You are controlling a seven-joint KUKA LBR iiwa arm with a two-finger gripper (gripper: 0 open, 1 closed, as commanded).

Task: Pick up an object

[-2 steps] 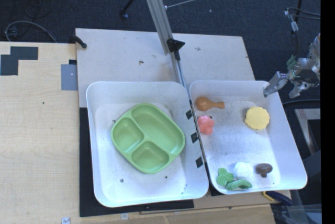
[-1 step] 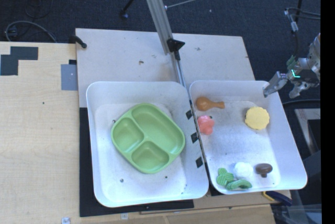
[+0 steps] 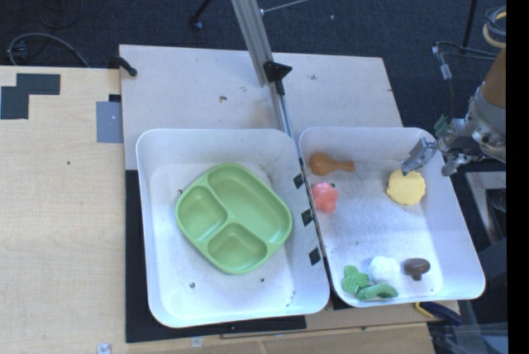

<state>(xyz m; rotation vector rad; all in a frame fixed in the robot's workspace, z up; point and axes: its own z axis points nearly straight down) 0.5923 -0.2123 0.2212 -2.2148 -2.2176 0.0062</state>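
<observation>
The right bin point(image 3: 463, 245) holds several small objects. A yellow round lump point(image 3: 406, 188) lies near its far right side. An orange-brown drumstick shape point(image 3: 331, 165) rests at the far left, with a pink-red piece point(image 3: 324, 197) just below it. At the near edge lie a green toy point(image 3: 364, 284), a white ball point(image 3: 383, 268) and a brown mushroom-like piece point(image 3: 416, 267). My gripper point(image 3: 436, 160) hangs over the bin's far right rim, open, with nothing between its fingers. Its left fingertip point(image 3: 417, 156) is just above the yellow lump.
The left bin point(image 3: 157, 179) holds a green divided plate point(image 3: 234, 217). A slanted aluminium rail point(image 3: 252, 21) runs from the back down to the wall between the bins. A wooden tabletop point(image 3: 58, 212) lies to the left.
</observation>
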